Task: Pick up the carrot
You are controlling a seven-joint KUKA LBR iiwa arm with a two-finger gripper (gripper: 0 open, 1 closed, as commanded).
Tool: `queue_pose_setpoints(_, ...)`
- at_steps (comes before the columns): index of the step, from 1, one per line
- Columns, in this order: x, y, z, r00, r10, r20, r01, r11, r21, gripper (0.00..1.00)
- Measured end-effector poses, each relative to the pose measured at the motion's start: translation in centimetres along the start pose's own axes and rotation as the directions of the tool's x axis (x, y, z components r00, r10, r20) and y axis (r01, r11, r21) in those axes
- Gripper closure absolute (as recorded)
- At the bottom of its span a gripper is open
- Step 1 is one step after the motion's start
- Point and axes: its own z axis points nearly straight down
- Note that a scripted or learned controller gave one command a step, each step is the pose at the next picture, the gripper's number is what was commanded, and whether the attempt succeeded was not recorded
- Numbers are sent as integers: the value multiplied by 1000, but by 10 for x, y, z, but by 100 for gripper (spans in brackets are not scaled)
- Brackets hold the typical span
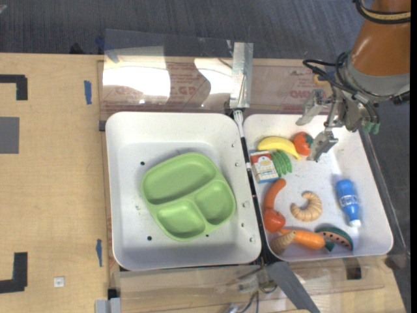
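The carrot (pixel 307 239) is an orange toy lying flat near the front edge of the right bin (pixel 374 175), between a tan piece (pixel 283 242) and a watermelon slice (pixel 336 237). My gripper (pixel 313 137) hangs over the back of that bin, beside a red-orange toy vegetable (pixel 301 142) and well away from the carrot. It is open, with nothing between its fingers.
The right bin also holds a banana (pixel 277 143), a green pod (pixel 283 162), a small carton (pixel 264 168), a red pepper (pixel 273 204), a croissant (pixel 307 205) and a blue bottle (pixel 347 200). A green divided plate (pixel 187 195) lies in the left bin (pixel 124 142).
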Motion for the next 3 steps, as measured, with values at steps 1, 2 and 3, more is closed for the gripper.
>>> queue_pose_setpoints(1, 54, -5, 54, 993, -118, -5, 118, 993, -1, 0)
queue_pose_setpoints(2, 103, -18, 85, 866, -500, -4, 500, 866, -3, 0)
queue_pose_setpoints(3, 120, -5, 132, 666, -746, 5, 746, 666, 11, 0)
